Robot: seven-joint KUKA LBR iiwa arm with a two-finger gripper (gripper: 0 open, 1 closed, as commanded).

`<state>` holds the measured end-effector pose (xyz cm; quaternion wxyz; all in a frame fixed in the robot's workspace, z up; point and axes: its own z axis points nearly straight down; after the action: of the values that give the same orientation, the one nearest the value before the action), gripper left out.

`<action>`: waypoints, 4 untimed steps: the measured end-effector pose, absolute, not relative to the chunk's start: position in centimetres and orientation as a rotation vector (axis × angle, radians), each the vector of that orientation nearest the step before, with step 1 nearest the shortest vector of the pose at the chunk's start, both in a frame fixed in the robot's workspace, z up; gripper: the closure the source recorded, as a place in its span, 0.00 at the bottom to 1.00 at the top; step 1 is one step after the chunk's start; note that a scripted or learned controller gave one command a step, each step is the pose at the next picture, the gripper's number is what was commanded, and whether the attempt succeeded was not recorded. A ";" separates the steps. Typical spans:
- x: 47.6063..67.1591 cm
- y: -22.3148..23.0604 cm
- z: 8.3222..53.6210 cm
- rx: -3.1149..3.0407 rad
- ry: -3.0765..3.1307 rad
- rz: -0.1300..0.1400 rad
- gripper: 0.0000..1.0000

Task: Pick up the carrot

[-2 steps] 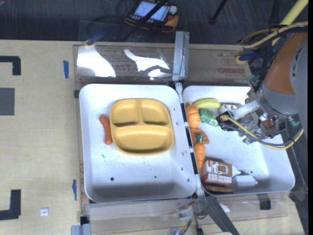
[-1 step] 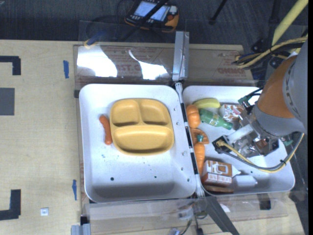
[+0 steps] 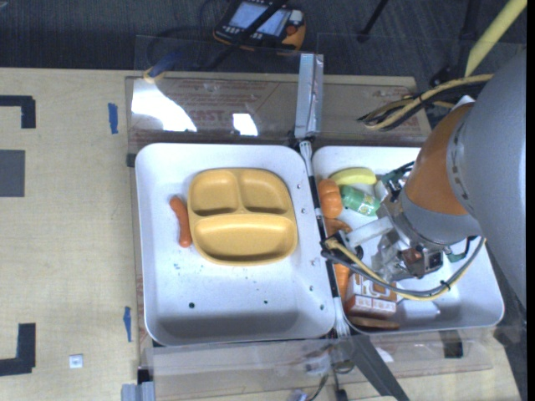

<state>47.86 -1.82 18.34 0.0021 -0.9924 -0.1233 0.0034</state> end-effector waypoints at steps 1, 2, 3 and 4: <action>47.9 -1.8 18.3 -3.114 -0.386 0.010 0.00; 47.9 -1.8 18.3 -3.114 -0.386 0.010 0.00; 54.5 -6.6 18.4 -3.124 -0.319 0.006 0.00; 51.0 -0.7 18.3 -3.116 -0.372 0.010 0.00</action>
<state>51.02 -0.71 18.34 0.0018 -0.9929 -0.1186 0.0032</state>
